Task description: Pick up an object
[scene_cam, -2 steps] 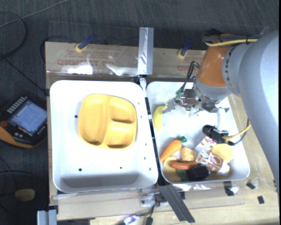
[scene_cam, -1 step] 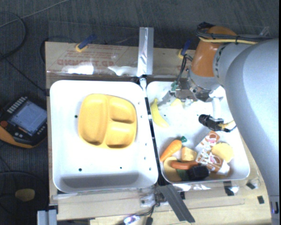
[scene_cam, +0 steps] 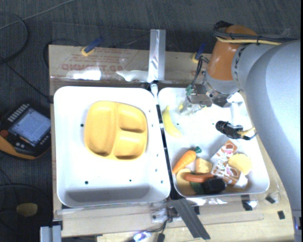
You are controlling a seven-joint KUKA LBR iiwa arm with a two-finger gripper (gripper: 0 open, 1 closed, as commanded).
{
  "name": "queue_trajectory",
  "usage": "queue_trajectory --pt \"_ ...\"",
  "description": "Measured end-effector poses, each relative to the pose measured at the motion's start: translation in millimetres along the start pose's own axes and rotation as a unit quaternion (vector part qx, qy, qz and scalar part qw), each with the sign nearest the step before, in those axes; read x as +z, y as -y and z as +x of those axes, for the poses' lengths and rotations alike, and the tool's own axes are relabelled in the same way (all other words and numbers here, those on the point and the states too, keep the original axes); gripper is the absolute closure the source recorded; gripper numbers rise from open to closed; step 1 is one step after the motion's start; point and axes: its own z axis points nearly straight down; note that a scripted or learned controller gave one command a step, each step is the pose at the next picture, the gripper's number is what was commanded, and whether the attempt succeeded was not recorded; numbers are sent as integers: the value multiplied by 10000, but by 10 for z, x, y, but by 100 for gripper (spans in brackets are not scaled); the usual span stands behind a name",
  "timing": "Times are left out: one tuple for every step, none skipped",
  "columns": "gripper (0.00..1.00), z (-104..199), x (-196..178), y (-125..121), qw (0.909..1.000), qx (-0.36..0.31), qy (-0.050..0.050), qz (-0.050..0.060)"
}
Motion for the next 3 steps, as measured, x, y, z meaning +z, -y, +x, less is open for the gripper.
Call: queue_trajectory --pt "0 0 6 6 10000 1 0 12" --pt "0 -80 -536 -39 9987 501 -18 -41" --pt "0 31 -104 -74 9979 -625 28 -155"
